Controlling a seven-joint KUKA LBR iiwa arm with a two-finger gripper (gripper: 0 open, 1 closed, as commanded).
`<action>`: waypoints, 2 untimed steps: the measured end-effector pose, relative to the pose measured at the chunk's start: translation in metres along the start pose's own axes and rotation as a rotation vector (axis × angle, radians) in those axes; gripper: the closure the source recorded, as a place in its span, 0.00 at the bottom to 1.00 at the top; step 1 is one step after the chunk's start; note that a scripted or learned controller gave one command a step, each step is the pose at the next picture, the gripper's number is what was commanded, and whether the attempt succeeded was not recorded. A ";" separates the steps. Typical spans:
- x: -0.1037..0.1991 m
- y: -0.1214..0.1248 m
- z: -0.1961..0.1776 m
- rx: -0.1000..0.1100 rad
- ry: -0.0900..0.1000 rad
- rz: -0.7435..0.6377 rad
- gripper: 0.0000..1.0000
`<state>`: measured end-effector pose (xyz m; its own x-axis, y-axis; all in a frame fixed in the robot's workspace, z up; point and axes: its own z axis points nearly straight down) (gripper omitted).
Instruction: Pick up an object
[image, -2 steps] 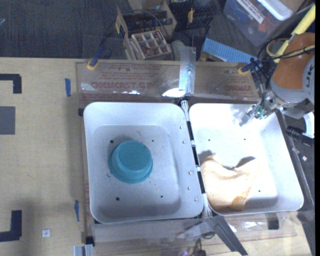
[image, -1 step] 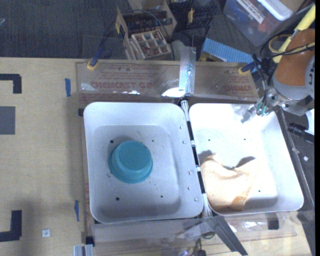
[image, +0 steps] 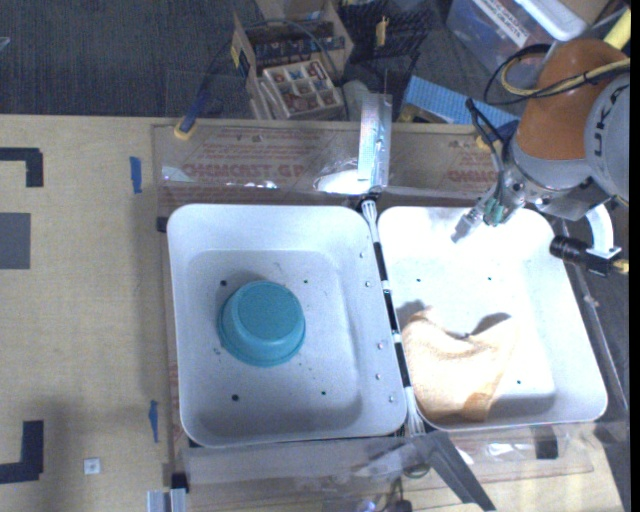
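A teal bowl (image: 262, 321) lies upside down in the middle of the left bin (image: 190, 250). A tan cloth (image: 458, 367) lies crumpled in the near left part of the right bin (image: 570, 330). My gripper (image: 472, 224) hangs above the far edge of the right bin, well behind the cloth and apart from it. Nothing shows between its small fingers, and they look close together.
A clear plastic divider (image: 374, 150) stands behind the seam between the two bins. Boxes and a wooden crate (image: 290, 70) sit on the floor beyond the bench. The arm (image: 570, 110) comes in from the upper right.
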<state>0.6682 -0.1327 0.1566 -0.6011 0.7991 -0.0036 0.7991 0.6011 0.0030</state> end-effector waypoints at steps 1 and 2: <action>0.000 0.000 0.000 0.000 0.000 0.000 0.00; 0.012 -0.079 0.018 0.002 0.001 0.053 0.00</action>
<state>0.5980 -0.1705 0.1381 -0.5576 0.8301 -0.0025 0.8301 0.5576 0.0016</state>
